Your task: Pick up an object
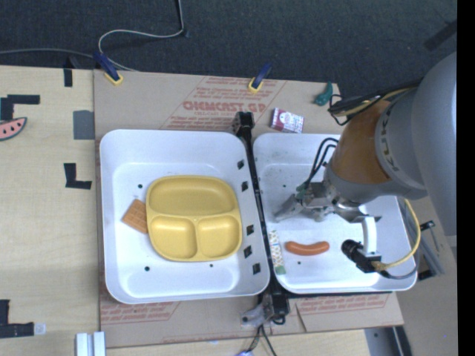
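While the arm reaches in from the right, the gripper [293, 208] hangs low in the right bin [326, 284], upper-middle of it, tips pointing left toward the divider. One metal finger [286, 211] shows as a grey wedge; whether the claw is spread or clenched, cannot tell, the wrist blocks it. Nothing visible between the tips, so no grasp to log.

Step, as a judgement: approach or descend phase of the pick, no object secured. Nearest candidate is the sausage [306, 248], orange-red, lying flat and roughly left-right on the right bin floor, just below the gripper and apart from it. Next move likely calls for shifting down-frame over the sausage, turning the claw across its short axis, then dropping and closing. Risk: it is round and thin and could roll or slip out.

Right bin also has a small patterned card [275, 256] flat along the left wall, near the sausage's left end. A black cable end [355, 254] from the arm hangs right of the sausage.

Left bin [119, 199] holds a yellow divided plate [194, 217], three compartments, all bare, sitting about centre. A tan cracker-like piece [136, 215] pokes out from under the plate's left edge.

Outside the bins, a small red-white packet [286, 120] sits on the cardboard [148, 102] above the right bin.
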Action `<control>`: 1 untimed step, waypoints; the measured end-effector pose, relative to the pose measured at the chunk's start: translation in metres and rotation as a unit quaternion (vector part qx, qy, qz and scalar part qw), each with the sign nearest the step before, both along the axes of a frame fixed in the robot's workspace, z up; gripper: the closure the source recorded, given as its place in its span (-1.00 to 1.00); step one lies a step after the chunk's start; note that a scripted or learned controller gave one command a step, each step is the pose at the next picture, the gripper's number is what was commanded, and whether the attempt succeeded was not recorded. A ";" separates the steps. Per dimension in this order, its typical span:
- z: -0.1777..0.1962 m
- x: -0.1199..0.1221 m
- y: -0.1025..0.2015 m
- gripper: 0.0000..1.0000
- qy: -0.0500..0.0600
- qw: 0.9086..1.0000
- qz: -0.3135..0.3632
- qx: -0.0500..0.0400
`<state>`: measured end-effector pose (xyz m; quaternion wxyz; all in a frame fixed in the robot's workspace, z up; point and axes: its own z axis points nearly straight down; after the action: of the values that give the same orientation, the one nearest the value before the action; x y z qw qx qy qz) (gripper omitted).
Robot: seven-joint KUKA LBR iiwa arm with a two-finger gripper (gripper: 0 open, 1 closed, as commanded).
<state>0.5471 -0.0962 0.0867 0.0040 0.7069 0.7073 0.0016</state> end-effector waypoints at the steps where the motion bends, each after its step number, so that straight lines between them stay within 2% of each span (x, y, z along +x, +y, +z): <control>1: -0.001 0.044 -0.003 -1.00 0.002 1.000 0.000 0.001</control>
<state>0.5912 -0.0995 0.0861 0.0018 0.7068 0.7074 0.0010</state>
